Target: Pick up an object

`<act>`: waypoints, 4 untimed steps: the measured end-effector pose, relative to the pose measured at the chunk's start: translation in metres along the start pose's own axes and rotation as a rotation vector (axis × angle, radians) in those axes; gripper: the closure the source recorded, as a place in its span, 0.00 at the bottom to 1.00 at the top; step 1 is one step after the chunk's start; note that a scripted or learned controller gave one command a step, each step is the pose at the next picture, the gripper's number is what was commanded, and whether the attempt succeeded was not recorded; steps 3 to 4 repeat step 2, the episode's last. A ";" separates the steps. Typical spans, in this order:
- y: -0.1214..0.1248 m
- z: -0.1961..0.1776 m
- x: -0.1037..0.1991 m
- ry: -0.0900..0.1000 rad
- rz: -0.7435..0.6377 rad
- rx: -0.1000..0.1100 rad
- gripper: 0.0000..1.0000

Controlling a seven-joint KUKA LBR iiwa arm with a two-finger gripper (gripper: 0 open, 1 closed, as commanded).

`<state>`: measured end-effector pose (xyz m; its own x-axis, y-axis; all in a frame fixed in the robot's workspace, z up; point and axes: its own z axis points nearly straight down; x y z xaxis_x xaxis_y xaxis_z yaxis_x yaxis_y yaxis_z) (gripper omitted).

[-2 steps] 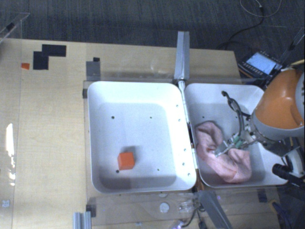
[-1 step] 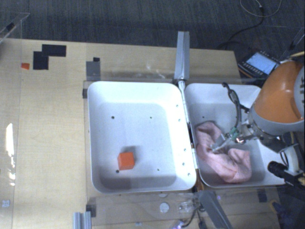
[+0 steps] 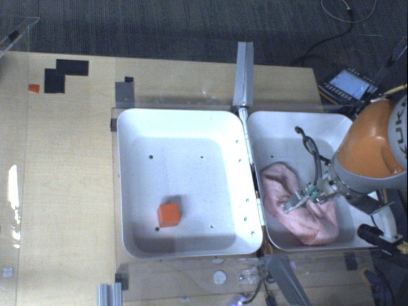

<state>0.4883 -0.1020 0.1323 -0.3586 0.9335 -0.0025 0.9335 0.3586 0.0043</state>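
Hovering gripper (image 3: 305,198) over pink cloth (image 3: 299,206) in right bin (image 3: 280,129) | fingers: can't tell apart/together | risk: soft cloth slips free on lift, pinch too shallow | orange block (image 3: 169,215) untouched, left bin (image 3: 185,132)

The surface (image 3: 64,190) is pale wood under a clear glossy sheet that catches a white glare well to the left of the left bin (image 3: 127,171). Beyond the surface's far edge lies dark grey carpet (image 3: 159,11). Up and left of the left bin, black blocks (image 3: 64,74) are stuck on the wood, with a small orange square (image 3: 34,88) beside them. A metal post (image 3: 244,75) rises just behind the bin's far right corner. A thin cable (image 3: 347,8) loops on the carpet, far right.
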 end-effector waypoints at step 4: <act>0.104 0.042 -0.040 -0.006 -0.071 -0.010 0.00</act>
